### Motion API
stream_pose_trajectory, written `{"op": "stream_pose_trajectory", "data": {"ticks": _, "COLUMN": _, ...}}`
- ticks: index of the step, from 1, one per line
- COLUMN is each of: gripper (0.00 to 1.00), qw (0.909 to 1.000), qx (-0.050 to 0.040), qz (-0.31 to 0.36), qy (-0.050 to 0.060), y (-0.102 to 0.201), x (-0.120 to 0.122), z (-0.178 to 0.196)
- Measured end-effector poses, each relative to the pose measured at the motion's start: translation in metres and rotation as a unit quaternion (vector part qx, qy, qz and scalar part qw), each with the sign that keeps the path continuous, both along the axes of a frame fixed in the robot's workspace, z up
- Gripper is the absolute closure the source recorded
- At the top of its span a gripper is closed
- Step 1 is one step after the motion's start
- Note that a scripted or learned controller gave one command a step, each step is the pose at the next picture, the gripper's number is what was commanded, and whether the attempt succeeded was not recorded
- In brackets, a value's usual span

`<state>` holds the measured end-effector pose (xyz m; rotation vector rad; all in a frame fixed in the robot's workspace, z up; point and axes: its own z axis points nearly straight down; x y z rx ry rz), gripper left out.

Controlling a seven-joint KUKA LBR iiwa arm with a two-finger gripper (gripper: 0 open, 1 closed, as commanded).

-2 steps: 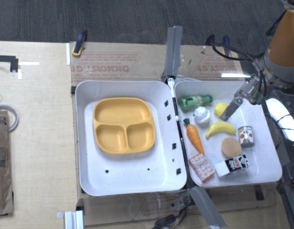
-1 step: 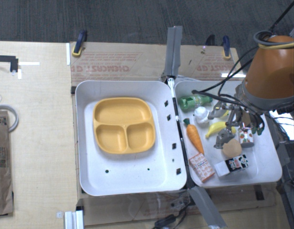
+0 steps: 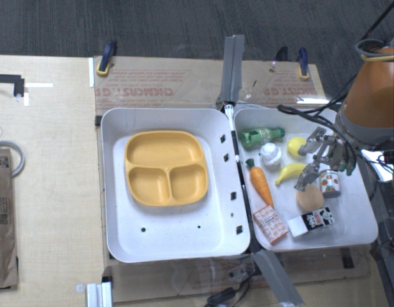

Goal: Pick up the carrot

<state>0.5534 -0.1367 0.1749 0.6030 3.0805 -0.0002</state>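
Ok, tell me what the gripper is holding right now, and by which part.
Nothing. The grey two-finger gripper hangs open above the right white bin, near the yellow banana; the orange carrot lies apart, untouched.

Reaches in from the right edge, grey arm with its orange band [image 3: 375, 94] high at the upper right. Wrist angled down and leftward, dark cables looping over it. End effector [image 3: 313, 165] hangs low, metal fingers [image 3: 305, 179] pointing down-left, slightly parted, nothing visibly between them.
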Motion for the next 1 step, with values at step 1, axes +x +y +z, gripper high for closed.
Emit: {"op": "stream_pose_trajectory", "data": {"ticks": 1, "gripper": 0.0, "qw": 1.0, "qx": 0.0001, "qz": 0.005, "qy": 0.0, "y": 0.0449, "x": -0.0328, "z": -0.0767}}
